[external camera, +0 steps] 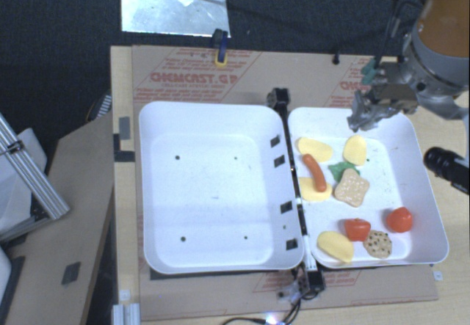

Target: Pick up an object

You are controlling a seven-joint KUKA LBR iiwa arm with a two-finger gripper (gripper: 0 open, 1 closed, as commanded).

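The right bin [422,191] held small toy foods. The yellow piece [355,149] nearest the gripper [365,119] was judged light, stiff and smooth, likely to slip unless taken across its narrow middle. It lay near the bin's far edge, just nearer than the gripper and slightly left of it. The gripper's state could not be told.

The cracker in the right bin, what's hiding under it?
A green piece pokes out from under the cracker at its upper left corner. How far it reaches underneath is covered, and so is anything else there.
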